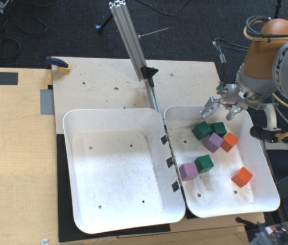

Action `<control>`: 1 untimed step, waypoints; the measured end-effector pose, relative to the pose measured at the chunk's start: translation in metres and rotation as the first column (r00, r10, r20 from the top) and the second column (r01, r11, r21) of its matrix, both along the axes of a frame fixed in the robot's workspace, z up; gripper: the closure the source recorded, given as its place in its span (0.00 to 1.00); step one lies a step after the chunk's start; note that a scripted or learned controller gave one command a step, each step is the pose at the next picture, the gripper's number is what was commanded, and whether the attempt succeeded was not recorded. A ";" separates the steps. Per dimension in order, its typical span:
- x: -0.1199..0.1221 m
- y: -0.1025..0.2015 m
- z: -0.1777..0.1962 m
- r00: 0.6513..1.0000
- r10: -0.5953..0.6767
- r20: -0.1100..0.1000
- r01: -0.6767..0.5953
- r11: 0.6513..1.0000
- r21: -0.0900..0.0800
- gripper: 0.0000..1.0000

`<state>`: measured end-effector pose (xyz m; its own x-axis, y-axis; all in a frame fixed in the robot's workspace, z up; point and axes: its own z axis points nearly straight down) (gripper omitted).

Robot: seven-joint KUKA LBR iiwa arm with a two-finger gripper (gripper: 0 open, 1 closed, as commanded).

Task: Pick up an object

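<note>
Several coloured cubes lie in the right bin. A cluster near its back holds a green cube, a second green cube, a purple cube and an orange cube. Nearer the front lie a purple cube touching a green cube, and a lone orange cube. My gripper hangs over the bin's back edge, just above and behind the cluster. It is open, with its fingers spread and nothing between them.
The left bin adjoins the right one along a divider with black clips. A slanted aluminium bar rises behind the bins. A blue-and-yellow clamp sits at the bench's back left corner.
</note>
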<state>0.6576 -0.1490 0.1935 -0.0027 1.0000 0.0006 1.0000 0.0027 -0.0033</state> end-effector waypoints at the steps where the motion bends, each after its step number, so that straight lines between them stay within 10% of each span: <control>1: 0.000 0.000 0.000 1.000 0.002 -0.001 -0.002 1.000 -0.001 0.00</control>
<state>0.6576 -0.1487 0.1936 -0.0050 1.0000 0.0000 1.0000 0.0050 -0.0038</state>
